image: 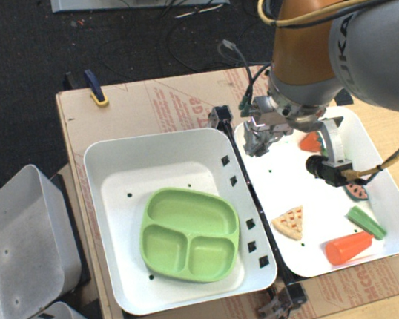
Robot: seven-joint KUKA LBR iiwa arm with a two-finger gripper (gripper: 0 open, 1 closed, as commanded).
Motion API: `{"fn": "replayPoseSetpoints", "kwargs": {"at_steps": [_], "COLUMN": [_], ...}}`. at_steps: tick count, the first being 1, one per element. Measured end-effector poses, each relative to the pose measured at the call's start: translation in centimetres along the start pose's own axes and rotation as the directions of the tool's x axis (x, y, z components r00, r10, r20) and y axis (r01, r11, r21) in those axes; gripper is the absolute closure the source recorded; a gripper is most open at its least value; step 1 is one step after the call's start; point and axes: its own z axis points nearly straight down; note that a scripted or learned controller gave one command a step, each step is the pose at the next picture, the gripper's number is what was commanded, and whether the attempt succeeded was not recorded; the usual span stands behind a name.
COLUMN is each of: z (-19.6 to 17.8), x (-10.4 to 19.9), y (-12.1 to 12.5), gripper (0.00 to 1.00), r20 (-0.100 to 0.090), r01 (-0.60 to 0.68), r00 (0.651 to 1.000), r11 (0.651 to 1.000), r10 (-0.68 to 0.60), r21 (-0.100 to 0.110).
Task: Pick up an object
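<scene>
Jaws are over the far-left corner of the right bin [292,178]. Open or closed, you can't tell from this angle, and nothing shows between them. Your nearest clear target is probably the toy pizza slice [290,223], which lies flat, straight toward the bin's near edge from the jaws. The orange carrot [348,247] lies farther, long axis left-right.

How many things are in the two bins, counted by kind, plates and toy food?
Plates: 1, the green divided plate, left bin.
Toy food pieces: 5, right bin: pizza slice, orange piece, green piece, watermelon slice, partly hidden orange-red piece.
Total: 6.
</scene>
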Motion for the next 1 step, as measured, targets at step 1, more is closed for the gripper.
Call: {"fn": "replayPoseSetpoints", "kwargs": {"at_steps": [1], "z": [1.03], "x": [5.18], "y": [-0.07], "gripper": [1.0], "r20": [-0.001], "r01": [0.001], "r00": [1.0], "r11": [1.0], "r10": [-0.001], "r21": [0.001]}}
